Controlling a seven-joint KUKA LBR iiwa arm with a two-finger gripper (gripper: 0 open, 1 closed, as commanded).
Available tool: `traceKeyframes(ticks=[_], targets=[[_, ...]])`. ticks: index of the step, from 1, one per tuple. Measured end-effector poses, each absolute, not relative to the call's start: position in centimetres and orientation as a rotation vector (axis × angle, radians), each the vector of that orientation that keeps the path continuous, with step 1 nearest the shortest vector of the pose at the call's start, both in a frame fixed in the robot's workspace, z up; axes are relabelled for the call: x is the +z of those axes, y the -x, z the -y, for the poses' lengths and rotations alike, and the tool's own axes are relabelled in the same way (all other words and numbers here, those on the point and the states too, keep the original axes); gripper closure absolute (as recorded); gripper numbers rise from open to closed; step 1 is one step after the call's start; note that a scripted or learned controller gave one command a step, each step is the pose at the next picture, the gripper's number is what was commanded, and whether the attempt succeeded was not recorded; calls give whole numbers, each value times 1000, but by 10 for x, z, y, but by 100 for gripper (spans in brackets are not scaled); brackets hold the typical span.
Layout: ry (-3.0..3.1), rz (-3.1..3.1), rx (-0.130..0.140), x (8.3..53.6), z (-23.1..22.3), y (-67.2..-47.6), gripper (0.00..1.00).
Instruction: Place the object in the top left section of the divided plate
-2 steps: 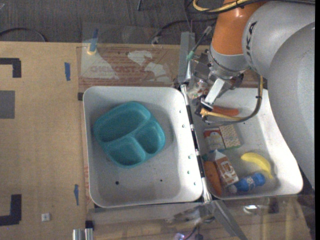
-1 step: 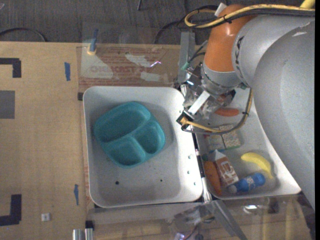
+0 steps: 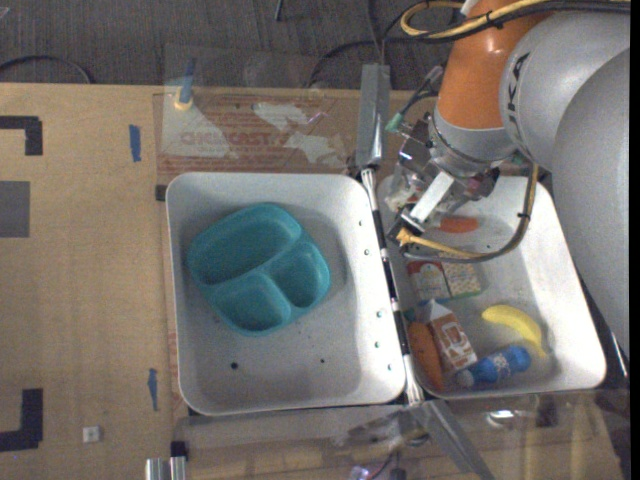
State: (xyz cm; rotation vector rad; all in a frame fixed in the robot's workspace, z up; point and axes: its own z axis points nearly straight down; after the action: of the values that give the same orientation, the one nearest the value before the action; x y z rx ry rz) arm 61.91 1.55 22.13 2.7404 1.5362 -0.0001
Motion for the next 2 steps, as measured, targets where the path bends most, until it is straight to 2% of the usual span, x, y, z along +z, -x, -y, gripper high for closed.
traceKeyframes(ticks=[1, 2], targets=[[-2844, -1334, 0, 185, -53, -666, 100], [-2869, -1280, 0, 217, -52, -663, 100]])
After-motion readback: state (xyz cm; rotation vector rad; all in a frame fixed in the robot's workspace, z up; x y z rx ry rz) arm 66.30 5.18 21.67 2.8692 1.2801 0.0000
